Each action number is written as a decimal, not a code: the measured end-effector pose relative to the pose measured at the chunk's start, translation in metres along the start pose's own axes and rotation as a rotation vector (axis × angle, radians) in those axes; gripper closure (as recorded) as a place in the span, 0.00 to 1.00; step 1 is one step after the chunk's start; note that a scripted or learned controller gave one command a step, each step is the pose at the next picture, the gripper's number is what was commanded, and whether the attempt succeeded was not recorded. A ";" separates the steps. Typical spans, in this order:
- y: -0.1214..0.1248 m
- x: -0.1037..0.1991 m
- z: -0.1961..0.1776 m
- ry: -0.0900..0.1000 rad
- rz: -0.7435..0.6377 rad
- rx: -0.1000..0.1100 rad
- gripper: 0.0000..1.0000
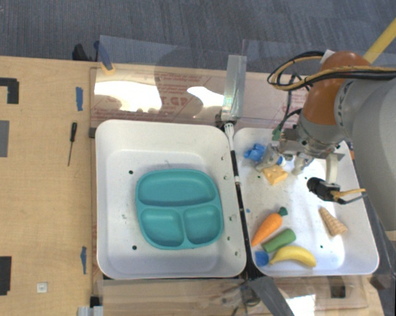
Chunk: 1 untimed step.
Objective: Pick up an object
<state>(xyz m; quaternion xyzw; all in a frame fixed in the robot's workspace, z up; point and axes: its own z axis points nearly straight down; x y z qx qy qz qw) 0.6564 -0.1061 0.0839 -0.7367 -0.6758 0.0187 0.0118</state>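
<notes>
Grey arm [374,96] entering from the right edge, bent downward at the upper right. Orange band [325,94] sitting directly above the wrist, with black and yellow cables looped over it. Gripper [291,161] pointed down at the arm's lower end; state of its tip not discernible from this angle.

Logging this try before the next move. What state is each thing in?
Tray: flat in left bin, compartments bare.
Cheese: lying under the hand.
Blue piece: lying beside cheese.
Carrot: lying against green piece.
Banana: lying flat.
Cone: on its side.
</notes>
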 end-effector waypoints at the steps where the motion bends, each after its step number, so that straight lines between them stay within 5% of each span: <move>1: -0.076 0.000 0.000 0.012 0.019 -0.045 0.00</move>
